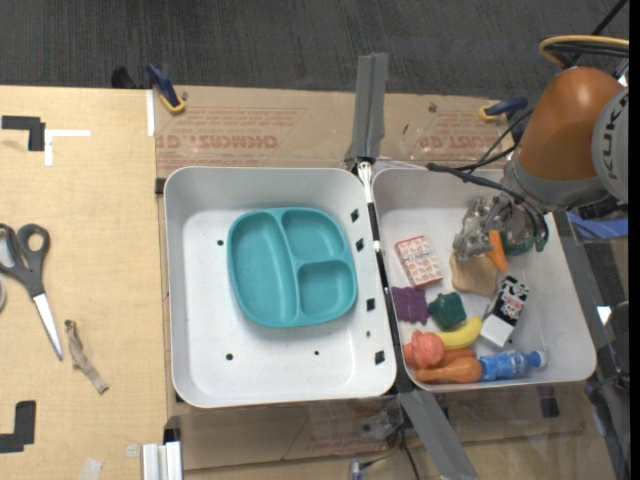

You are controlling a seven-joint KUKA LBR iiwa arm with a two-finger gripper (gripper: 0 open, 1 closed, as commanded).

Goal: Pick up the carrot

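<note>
Nearest the camera, along the front wall of the right bin (572, 298), a row of toys is seen: an orange-pink piece (447, 370), a blue bottle (512, 364), a reddish lump (425, 348) and a banana (462, 334). Just behind them lie a green piece (447, 308), a purple piece (408, 301), a black-and-white carton (510, 300) and a patterned red-and-white card (418, 260).

Further back, over a tan slab (473, 276), the gripper (487, 230) is seen, with the carrot (497, 250) lodged at its fingertips. The small orange piece appears to be pinched between the metal fingers, which are drawn narrow around it, its point slanting down toward the carton. The grasp is therefore judged to be made and the lift to be in hand; whether the carrot is clear of the slab cannot be told. A straight upward move is called for next, slow enough that so small a hold is not shaken loose.

In the left bin (190, 298) a teal divided plate (292, 266) is set. Both bins are borne on brown cardboard (250, 128) clipped at the rear, beside a pale wooden bench (80, 308) on which scissors (32, 273) are laid. Beyond, dark carpet (300, 18) is seen.
</note>
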